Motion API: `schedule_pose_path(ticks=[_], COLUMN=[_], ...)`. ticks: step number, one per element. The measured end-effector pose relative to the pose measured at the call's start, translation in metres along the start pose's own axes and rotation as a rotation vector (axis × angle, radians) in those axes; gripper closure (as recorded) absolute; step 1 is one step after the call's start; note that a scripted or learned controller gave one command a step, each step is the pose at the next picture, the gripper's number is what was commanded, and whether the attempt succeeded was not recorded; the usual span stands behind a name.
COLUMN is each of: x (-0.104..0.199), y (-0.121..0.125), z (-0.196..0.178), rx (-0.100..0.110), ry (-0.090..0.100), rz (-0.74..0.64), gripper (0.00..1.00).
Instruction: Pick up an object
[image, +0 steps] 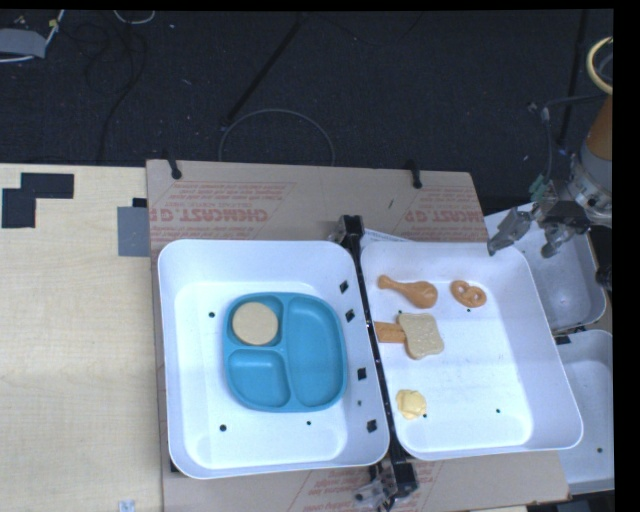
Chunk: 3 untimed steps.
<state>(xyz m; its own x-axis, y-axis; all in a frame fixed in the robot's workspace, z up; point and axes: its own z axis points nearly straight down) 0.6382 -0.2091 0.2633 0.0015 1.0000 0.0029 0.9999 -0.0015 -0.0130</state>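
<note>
White left bin (190, 300) with blue tray (300, 370), right bin (520, 400) with food; fingers (500, 232) wide.

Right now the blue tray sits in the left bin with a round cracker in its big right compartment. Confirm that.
Not quite. The camera view shows the blue tray in the left bin, but the round cracker lies in the tray's upper left compartment, not the big right one.

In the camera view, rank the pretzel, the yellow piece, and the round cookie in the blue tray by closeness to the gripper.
From the gripper, at the right bin's upper right corner:
1. Pretzel, right bin, upper right.
2. Yellow piece, right bin, lower left.
3. Round cookie, in the blue tray, left bin.
</note>
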Motion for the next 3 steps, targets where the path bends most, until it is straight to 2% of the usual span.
schedule_pose_path(ticks=[1,2,3], x=[0.000,0.005,0.008], y=[0.002,-0.007,-0.001], z=[-0.008,0.044,0.088], rx=[-0.013,-0.006,-0.007], ry=[-0.003,-0.002,-0.002], rz=[-0.002,-0.002,-0.005], gripper=[0.00,0.00,0.00])
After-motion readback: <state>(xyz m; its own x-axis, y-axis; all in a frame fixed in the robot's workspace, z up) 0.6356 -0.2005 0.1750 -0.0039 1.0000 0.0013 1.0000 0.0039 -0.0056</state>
